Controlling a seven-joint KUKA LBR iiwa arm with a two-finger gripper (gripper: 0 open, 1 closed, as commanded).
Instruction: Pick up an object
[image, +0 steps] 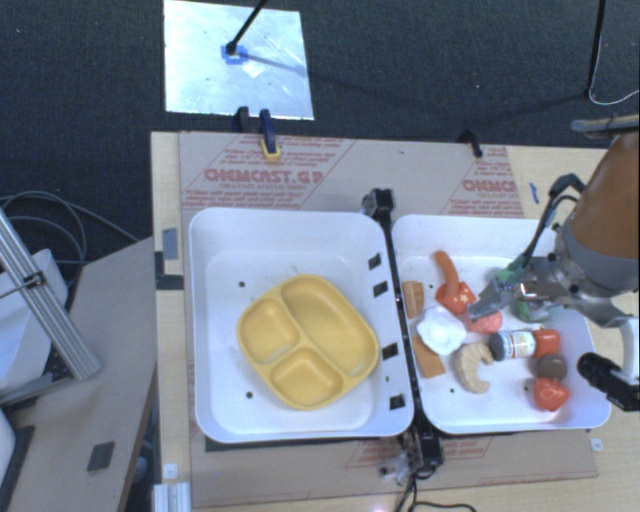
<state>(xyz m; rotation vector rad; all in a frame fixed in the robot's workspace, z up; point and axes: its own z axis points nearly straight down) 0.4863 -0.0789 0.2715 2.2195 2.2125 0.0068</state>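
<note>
The right bin (470, 232) holds several toy foods. Among them are an orange carrot (445, 269), a red piece (459, 297), a white lump (440, 330), a tan croissant (473, 366) and a small bottle (519, 344) with a white label and a red cap. A pink-red piece (487, 322) lies in the middle of the pile. My gripper (499, 295) hangs low over the bin's middle, just above and right of that piece and next to the red piece. Something green (514, 271) shows beside it. No object can be seen in its grasp.
The left bin (215, 240) holds a yellow divided plate (305, 342). A brown ball (550, 366) and a red tomato (549, 394) lie at the right bin's near right corner. Two tan sticks (413, 298) (429, 359) lie along its left wall. The arm (610, 215) comes in from the right.
</note>
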